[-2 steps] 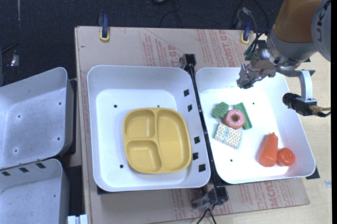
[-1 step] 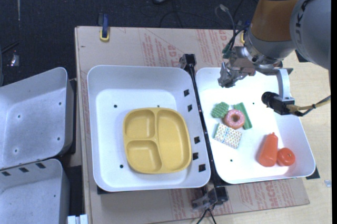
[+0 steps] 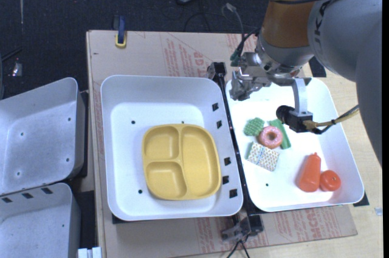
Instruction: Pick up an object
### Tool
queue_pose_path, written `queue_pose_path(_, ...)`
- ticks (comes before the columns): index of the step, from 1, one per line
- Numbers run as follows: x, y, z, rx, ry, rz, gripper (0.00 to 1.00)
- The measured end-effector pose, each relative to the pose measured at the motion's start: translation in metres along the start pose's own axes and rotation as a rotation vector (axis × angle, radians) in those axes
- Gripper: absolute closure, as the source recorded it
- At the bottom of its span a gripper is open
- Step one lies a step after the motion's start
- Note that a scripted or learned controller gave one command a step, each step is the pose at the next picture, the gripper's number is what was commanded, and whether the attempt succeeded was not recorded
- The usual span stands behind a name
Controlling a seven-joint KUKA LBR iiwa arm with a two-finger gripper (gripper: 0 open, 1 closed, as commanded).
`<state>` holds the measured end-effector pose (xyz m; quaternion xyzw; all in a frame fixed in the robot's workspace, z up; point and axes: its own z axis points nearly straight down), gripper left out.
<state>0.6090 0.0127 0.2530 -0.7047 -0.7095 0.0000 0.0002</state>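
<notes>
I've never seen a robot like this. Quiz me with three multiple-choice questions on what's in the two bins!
1. Where does the yellow divided plate lie?
A. left bin
B. right bin
C. on the floor

2. How many compartments has the plate?
A. two
B. three
C. five

3. How does the pink-iced doughnut lie?
A. alone in a corner
B. on the plate
C. touching the green pieces

Answers: 1 A, it fills the left bin's middle. 2 B, ridges split it in three. 3 C, green pieces sit against it in the right bin.
</notes>
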Motion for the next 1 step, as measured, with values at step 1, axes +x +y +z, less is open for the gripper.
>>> queue_pose_path(1, 0.0508, 0.0001, 0.0154, 0.002, 0.000, 0.000, 1.00)
